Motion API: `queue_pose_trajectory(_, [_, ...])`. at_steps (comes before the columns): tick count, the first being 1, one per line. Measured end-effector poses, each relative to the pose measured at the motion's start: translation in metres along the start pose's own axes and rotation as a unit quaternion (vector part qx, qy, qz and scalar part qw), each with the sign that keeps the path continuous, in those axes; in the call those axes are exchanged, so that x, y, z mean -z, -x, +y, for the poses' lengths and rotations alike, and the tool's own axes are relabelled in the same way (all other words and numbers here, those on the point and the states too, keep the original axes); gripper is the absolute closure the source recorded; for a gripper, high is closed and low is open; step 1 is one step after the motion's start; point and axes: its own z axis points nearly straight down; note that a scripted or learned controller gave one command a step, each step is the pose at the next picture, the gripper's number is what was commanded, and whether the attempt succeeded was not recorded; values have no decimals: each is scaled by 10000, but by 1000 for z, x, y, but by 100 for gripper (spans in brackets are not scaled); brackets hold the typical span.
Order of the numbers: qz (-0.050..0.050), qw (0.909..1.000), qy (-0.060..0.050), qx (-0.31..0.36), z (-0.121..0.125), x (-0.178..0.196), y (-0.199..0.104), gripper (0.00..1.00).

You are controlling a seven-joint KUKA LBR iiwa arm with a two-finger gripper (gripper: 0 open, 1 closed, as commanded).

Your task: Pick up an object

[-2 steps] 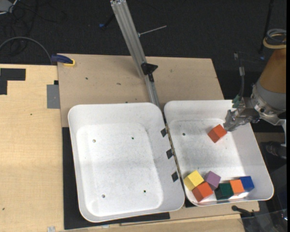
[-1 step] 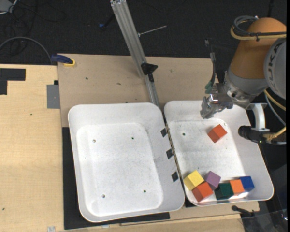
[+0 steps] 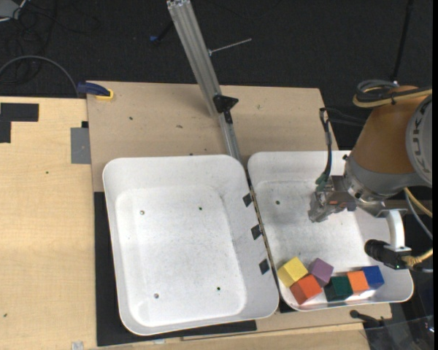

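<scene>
The blocks (image 3: 330,278) are clustered at 6 o'clock from the gripper (image 3: 323,208), against the right bin (image 3: 292,168) rim; finger spread cannot be told.

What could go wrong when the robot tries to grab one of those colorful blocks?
The blocks are bunched tight in the near corner of the right bin: the yellow block, red block, purple block, green block, orange block and blue block. The fingers may not fit between neighbours and could just push them. The bin's wall beside them could block the gripper, which also sits away from the pile, so it might close on nothing.
</scene>
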Motion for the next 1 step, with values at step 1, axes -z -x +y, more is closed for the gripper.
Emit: queue_pose_trajectory(1, [-7,10000,54,-7,4,4,0,0])
